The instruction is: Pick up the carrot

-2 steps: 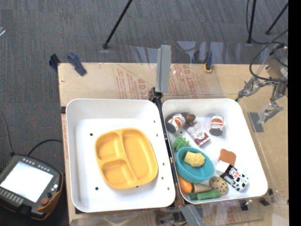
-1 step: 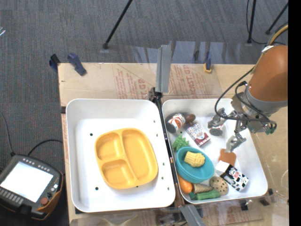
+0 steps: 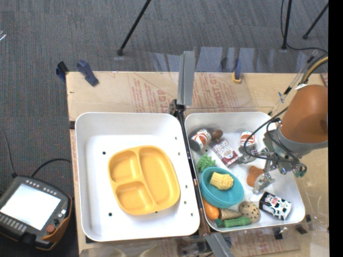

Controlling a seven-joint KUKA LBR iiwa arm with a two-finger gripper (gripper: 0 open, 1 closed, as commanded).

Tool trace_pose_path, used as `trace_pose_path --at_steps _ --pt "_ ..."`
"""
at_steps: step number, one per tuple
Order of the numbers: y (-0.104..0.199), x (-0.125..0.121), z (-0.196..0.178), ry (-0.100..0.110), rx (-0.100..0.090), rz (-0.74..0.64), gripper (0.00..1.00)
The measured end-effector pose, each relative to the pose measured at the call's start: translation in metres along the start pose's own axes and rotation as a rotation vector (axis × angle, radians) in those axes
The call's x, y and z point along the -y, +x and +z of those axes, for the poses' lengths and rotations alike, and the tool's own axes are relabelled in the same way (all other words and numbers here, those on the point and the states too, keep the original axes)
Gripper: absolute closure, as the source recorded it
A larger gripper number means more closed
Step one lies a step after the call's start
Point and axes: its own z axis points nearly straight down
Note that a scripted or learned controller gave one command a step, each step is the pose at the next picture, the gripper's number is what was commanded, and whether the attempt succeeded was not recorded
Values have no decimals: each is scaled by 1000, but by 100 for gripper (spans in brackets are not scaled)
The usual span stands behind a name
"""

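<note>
Against the near-left corner of the right bin [image 3: 298,143] lies the carrot [image 3: 211,211], just near the teal bowl [image 3: 221,194] holding corn [image 3: 221,181]. A cookie [image 3: 249,211] sits to its right. Further right, the gripper [image 3: 262,182] hangs above the bin floor, well apart from the carrot; its opening I cannot tell.
</note>
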Motion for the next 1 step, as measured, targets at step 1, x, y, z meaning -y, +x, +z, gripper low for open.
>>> trace_pose_path --at_steps 1 --pt "20 -76 -3 2 5 57 0"
